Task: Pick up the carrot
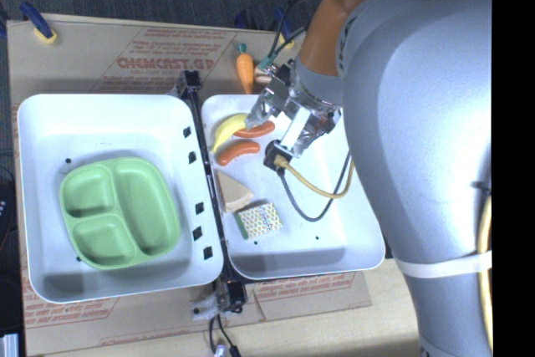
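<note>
Carrot (244, 72) lay outside right bin (359, 238), on bench just past its far rim. My claw (266, 99) hovered near it; couldn't tell whether apart or together. Risk: rim blocking descent, carrot rolling off, or grabbing sausage (254, 130) instead.

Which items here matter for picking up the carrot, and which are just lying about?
Belongs to the job:
carrot, lying outside the bins at the right bin's far rim
gripper, near the carrot, above the right bin

Just lying about:
banana
two sausages
wedge-shaped piece
patterned block
green divided plate in the left bin
</note>
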### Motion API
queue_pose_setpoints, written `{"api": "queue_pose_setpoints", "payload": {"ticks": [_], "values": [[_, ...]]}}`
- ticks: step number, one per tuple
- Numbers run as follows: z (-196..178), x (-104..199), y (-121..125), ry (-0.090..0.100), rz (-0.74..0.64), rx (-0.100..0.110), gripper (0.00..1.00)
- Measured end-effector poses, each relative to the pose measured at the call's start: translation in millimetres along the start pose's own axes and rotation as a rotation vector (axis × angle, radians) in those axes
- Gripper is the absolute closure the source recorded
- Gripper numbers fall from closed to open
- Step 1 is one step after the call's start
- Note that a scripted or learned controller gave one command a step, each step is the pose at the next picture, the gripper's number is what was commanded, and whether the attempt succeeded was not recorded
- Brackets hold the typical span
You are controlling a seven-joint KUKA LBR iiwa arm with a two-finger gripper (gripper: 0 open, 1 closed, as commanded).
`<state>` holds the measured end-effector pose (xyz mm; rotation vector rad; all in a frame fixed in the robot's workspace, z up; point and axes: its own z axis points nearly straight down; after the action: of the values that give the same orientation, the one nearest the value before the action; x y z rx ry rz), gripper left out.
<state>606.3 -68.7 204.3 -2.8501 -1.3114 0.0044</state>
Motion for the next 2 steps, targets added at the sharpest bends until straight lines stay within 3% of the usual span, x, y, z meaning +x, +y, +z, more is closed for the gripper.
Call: {"api": "queue_pose_setpoints", "payload": {"ticks": [1, 2], "values": [[18.3, -17.8, 73.2, 0.0, 0.229, -0.001, 0.0], [100.2, -5.2, 61.4, 0.001, 0.335, 0.0, 0.0]]}}
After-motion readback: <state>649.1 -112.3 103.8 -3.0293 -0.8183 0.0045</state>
